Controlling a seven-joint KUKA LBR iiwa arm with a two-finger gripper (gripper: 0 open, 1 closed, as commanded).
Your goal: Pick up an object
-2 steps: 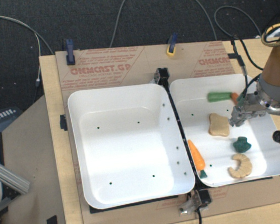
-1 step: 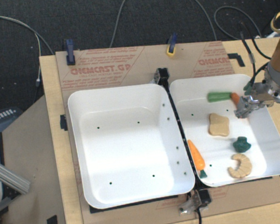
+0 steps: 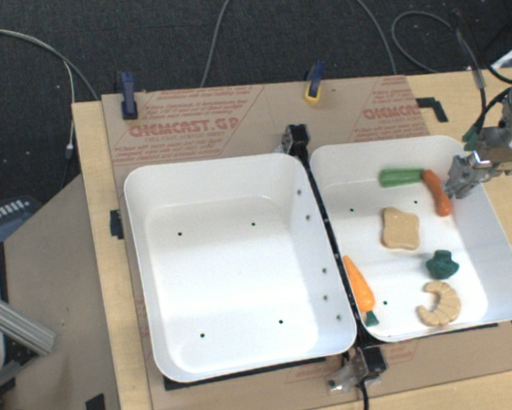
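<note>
Fingers (image 3: 466, 175) beside orange carrot (image 3: 437, 192) (touching?)

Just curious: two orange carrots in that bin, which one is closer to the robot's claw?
The upper carrot, beside the end effector; the other carrot lies by the bins' divider.

My gripper (image 3: 462, 178) hangs at the right bin's (image 3: 511, 262) far right rim. Inside lie a cucumber (image 3: 401, 176), two carrots (image 3: 437, 192) (image 3: 359, 285), bread (image 3: 400, 229), broccoli (image 3: 442, 265) and a croissant (image 3: 440, 303). The left bin (image 3: 231, 267) sits alongside.
</note>
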